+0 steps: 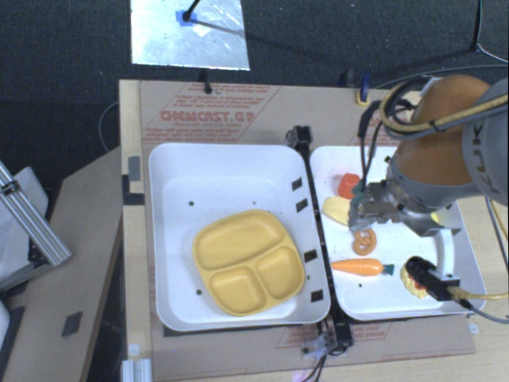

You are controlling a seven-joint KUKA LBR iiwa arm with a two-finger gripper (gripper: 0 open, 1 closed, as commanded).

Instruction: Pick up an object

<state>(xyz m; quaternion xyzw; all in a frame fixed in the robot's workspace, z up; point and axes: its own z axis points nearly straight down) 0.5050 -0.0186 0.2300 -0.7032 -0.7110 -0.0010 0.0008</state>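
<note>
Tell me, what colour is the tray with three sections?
Yellow. The tray shows clearly in the camera view, lying in the left bin.

Desk w/ two white bins side by side: left bin holds a yellow 3-compartment tray, lying flat toward its front. Right bin has a red-orange piece near the back, a pale yellow piece just in front of it, a small brown ring, an orange carrot lying crosswise w/ green end to the right, and a yellow item at front right, partly under a black part. Arm comes in from the right, hand low over the right bin, just above the ring and beside the pale yellow piece; can't tell contact.
</note>
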